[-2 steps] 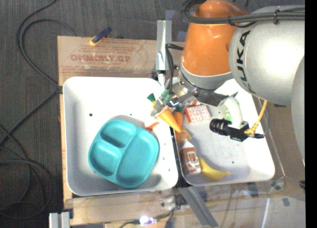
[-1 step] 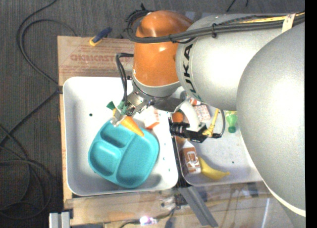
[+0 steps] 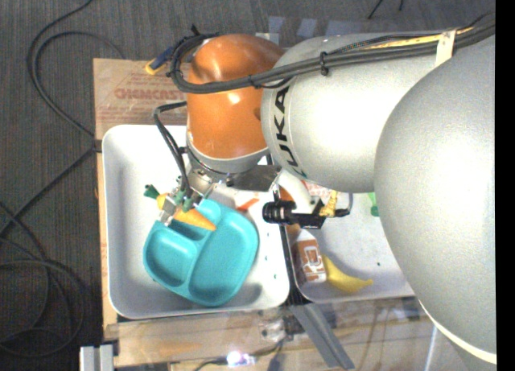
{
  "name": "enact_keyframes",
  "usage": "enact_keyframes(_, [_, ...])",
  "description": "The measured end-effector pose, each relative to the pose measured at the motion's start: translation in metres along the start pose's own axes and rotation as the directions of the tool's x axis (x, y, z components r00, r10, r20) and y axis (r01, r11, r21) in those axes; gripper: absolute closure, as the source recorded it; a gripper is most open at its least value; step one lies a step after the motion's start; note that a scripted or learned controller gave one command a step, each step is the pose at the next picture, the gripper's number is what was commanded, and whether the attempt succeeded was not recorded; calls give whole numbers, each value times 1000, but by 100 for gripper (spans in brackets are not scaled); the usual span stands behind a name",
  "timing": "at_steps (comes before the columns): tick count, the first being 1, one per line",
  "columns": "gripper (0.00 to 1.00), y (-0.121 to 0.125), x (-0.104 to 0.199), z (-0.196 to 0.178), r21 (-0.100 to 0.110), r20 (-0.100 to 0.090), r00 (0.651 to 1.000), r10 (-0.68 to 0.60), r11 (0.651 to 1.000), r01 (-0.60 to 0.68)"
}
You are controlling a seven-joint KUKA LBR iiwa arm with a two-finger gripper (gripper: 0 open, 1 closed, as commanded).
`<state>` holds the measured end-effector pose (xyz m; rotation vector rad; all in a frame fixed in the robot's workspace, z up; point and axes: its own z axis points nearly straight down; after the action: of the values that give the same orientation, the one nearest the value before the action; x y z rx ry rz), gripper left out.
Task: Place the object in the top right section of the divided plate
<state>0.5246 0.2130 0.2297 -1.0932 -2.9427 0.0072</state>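
White bin (image 3: 121, 200): fingers (image 3: 179, 203) touching carrot (image 3: 193, 216).

Arm (image 3: 322, 112) over bins' middle; free bin floor (image 3: 129, 176) left of plate (image 3: 205, 261).

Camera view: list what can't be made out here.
- Gripper fingers: small and bunched over the toy carrot; open or shut, cannot tell.
- Divided plate: its upper edge lies under the carrot and gripper.
- Right bin: mostly covered by the arm.
- Banana: one end under the arm.
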Motion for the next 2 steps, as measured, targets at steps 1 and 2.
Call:
enact_keyframes(1, [100,-39,17,-9,1,1,1000,-5,1000,5])
enact_keyframes(2, [0,-39,17,-9,0,0,1000,-5,1000,5])
